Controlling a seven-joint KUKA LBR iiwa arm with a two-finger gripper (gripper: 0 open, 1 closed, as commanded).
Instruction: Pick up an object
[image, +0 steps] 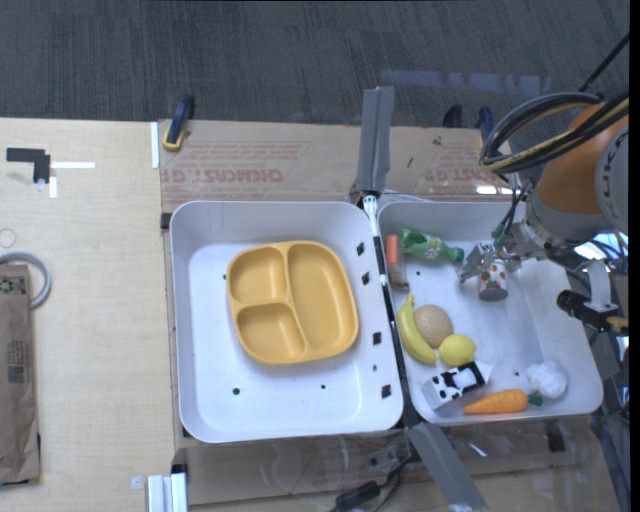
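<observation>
Gripper (491, 272) metallic, low in right bin (585, 350); whether open or closed cannot be told. Glossy green bottle (430, 245) just left; round potato (433, 322), curved banana (412, 335) below-left.

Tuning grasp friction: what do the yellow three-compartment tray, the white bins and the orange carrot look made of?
Yellow three-compartment tray: likely moulded plastic, smooth and matte, with soft rounded dividers. White bins: seemingly thin plastic, slightly glossy, with rolled rims catching light. Orange carrot: probably a plastic toy, uniform in colour with a faint sheen; rubber can't be ruled out.

Banana (411, 336), lemon (457, 349), carrot (496, 402) and bottle (432, 245) lie in right bin (560, 330).
</observation>
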